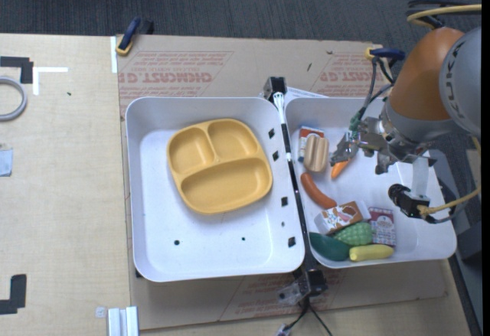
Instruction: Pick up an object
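frankly, the risk here is a miss or a fumble: the right bin (pixel 429 246) is crowded, and the tool (pixel 346 152) sits low among small things lying close together, so a closing grip could nudge the carrot (pixel 340 168) aside, or catch the bun (pixel 315 152) just beside it. the carrot is small and tapered, which i judge likely to slip out on the lift if it is pinched near its tip. the arm (pixel 432 86) reaches in from the right and hangs over the right bin's upper middle. the tool's tip is at the carrot, seemingly touching its upper end, but how far apart the tool stands, and whether it has hold of anything, i cannot tell from this angle. the carrot lies in the right bin, near the bun and above a sausage (pixel 317 190). lower in that bin lie a corn cob (pixel 370 252), a green vegetable (pixel 329 246) and small packets (pixel 342 216). the left bin (pixel 145 197) holds a yellow plate (pixel 220 165).
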`<state>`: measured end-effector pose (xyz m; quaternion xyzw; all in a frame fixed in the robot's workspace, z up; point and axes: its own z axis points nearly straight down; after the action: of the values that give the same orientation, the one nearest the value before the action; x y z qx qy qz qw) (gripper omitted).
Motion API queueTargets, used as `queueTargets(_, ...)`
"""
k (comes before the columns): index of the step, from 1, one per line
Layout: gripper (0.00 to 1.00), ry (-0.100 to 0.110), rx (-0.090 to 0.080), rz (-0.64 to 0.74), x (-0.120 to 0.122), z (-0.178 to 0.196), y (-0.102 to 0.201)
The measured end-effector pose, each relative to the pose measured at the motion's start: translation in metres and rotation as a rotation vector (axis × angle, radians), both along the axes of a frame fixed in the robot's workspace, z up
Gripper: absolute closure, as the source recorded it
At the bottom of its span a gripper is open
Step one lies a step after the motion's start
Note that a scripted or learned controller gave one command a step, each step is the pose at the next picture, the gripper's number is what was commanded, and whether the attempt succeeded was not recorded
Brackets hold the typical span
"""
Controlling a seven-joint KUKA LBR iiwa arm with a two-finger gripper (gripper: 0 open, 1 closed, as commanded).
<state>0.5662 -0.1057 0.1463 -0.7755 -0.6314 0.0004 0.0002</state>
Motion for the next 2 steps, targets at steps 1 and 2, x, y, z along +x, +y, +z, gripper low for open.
queueTargets(1,0.0,-0.001,0.001,0.636,0.017,-0.054,0.008)
queueTargets(2,1.0,-0.003,-0.001,0.634,0.017,-0.044,0.008)
